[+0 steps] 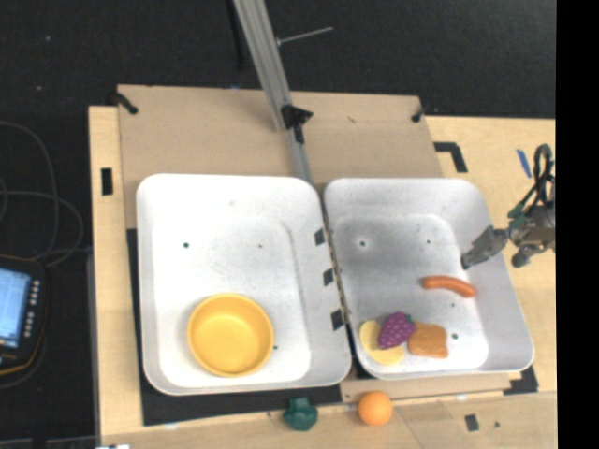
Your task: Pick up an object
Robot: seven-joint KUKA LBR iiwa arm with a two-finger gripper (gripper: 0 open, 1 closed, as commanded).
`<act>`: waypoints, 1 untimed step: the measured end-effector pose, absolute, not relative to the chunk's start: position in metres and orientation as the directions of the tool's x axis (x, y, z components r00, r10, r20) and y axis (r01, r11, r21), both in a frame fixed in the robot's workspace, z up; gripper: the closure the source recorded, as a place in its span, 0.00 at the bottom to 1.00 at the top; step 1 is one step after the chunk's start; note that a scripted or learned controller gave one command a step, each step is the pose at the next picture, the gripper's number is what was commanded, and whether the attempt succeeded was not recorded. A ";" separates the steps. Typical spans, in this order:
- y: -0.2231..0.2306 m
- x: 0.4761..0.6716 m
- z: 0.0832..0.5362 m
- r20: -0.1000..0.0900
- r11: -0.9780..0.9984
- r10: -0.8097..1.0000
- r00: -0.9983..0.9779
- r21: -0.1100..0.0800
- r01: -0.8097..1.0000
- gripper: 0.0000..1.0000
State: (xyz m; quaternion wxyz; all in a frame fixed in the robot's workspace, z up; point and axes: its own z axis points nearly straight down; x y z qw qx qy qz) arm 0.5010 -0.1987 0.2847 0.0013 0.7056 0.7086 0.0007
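Claw (501,248) beside right bin (393,204)

My arm enters from the right edge, with little beyond its wrist end visible; the pincer (489,246) sits at its tip, a dark finger (482,249) angled down and leftward, cabling looped above the wrist

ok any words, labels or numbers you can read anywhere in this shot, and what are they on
No text can be read in this view.
Handheld screen device at the left edge: its display glows blue, but anything on it is too small and blurred to read.
Both white bins and the bench: no lettering visible.
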 end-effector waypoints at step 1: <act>-0.199 0.501 0.285 0.000 0.003 1.000 -0.003 0.003 1.000 0.00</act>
